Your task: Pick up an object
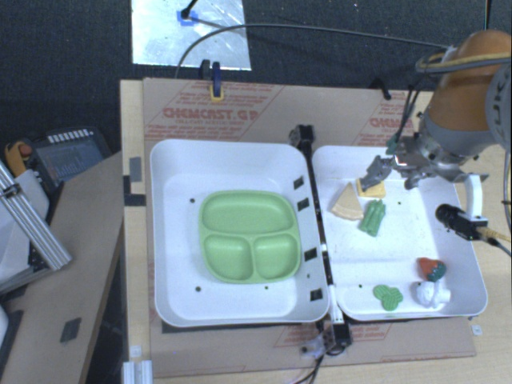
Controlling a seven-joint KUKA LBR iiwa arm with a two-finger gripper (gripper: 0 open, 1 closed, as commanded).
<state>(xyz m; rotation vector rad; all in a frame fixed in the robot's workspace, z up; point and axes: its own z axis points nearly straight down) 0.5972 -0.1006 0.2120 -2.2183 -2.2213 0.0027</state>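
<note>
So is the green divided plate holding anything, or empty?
Empty: the green divided plate in the left bin shows three bare compartments. The food pieces lie in the right bin.

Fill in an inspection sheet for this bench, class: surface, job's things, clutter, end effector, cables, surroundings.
Surface: two white bins, left bin, right bin.
Job's things: cheese wedge, green pickle, green leafy piece, red-and-white toy, all in the right bin.
Clutter: green divided plate in the left bin.
End effector: over the cheese wedge's far edge; grip unclear.
Cables: black cable arcing behind the bins.
Surroundings: foil sheet, handheld controller.
</note>
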